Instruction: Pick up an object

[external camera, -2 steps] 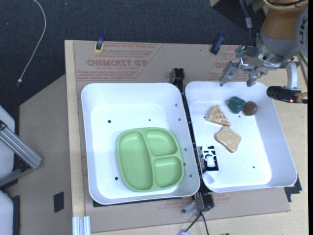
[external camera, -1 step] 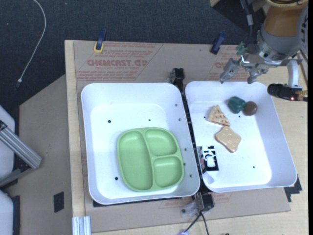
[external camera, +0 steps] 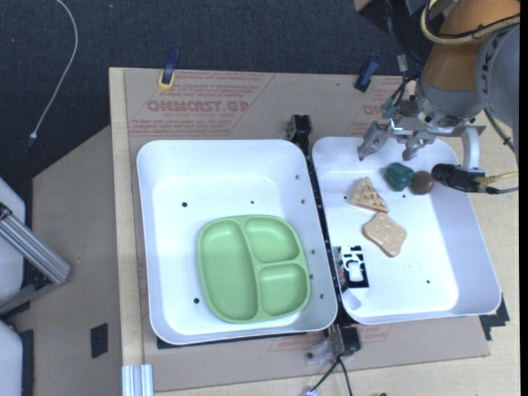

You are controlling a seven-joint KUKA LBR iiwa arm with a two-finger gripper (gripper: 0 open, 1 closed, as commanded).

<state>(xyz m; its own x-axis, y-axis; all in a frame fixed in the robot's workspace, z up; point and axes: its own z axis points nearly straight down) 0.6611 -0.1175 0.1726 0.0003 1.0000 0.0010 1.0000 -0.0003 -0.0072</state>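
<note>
Even, bright light falls from above, leaving the white bins almost overexposed with soft, faint shadows. The green tray shows a mild sheen. The dark floor stays dim. Focus is slightly soft throughout, with visible grain.

A single fixed camera looks down at a slant from above the cardboard-covered tabletop, far enough back to take in both shallow white plastic bins, the left bin and the right bin, side by side. The dark carpeted floor fills the top of the frame, and the grey arm with the orange band enters at the upper right.
</note>
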